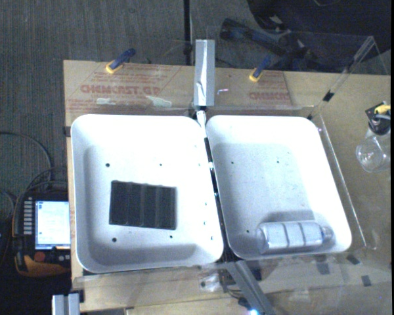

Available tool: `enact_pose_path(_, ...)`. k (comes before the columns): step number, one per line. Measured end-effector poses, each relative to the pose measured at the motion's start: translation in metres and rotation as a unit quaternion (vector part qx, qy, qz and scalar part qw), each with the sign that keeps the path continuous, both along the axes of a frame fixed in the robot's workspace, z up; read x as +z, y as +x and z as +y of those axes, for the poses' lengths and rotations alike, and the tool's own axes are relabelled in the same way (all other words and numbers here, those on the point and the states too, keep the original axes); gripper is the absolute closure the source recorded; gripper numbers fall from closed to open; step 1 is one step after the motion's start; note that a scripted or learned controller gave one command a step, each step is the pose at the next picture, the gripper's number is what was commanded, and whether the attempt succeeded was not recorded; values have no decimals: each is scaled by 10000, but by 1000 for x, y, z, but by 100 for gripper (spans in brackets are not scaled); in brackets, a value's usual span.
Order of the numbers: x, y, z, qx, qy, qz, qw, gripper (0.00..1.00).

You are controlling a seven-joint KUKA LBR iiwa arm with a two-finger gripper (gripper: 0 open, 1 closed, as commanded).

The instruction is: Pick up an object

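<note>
A handheld control pendant [43, 225] with a lit screen lay on the dark floor at the far left, at about 9 o'clock from the bench [354, 97]. A blue-and-yellow clamp [120, 60] gripped the bench's cardboard-coloured board at 11 o'clock.

The left white bin [85, 176] held a black ribbed rectangular block [143, 205], which lay flat just below the middle of the bin floor with its ribs running toward 12 o'clock, apart from every wall.

Between the two bins, at 12 o'clock, a grey metal post [204, 74] stood at the far edge where the rims met. A second blue-and-yellow clamp [259, 71] sat just to the post's right.

The right white bin [328, 169] held a pale grey ribbed block [295, 236]. It was pushed into the bin's 5 o'clock corner and lay against the near wall, with its long side running from 9 to 3 o'clock.

A clear plastic wall [341, 84] rose beside that bin at 3 o'clock. Past it, a clear rounded item [371, 153] rested on the bench below a small black-and-yellow part [379, 110].

Dark machinery [295, 5] loomed beyond the bench at 1 o'clock. From this angle, the state of the gripper could not be told, nor how either block lay relative to it.
</note>
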State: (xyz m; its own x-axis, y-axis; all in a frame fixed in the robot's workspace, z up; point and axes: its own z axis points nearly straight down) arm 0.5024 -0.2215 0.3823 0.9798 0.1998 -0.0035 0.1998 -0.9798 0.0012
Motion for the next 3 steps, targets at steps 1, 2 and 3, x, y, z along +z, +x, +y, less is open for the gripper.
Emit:
enact_pose_path(1,-7,23,1,364,2,6,9993,0)
enact_pose_path(2,-242,14,21,30,45,0,10000,0)
enact_pose_path(3,-108,58,5,1853,11,-5,9827,0)
